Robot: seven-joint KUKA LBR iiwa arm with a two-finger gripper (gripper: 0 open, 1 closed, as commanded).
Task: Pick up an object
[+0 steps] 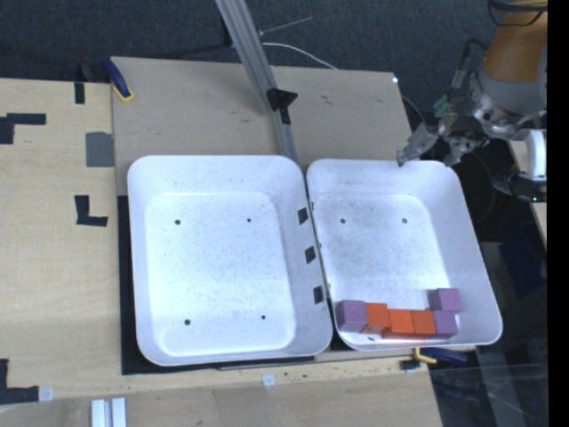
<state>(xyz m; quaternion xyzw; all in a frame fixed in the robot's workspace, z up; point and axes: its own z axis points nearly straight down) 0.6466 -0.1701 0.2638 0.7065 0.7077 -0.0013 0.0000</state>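
Note:
A row of small blocks lies along the near wall of the right bin (462, 203). It starts with a purple block (352, 313) on the left, continues with orange blocks (399, 321) and ends with purple blocks (445, 310) at the right corner. My gripper (430, 153) hovers over the far right rim of that bin, well away from the blocks. Its fingers (407, 155) are spread open with nothing between them.
The left bin (142, 238) sits beside the right one, joined at a shared middle rim. A slanted metal rail (253, 52) crosses the bench behind the bins. A blue and yellow clamp (119, 80) lies at the far left corner, another (436, 356) below the right bin.

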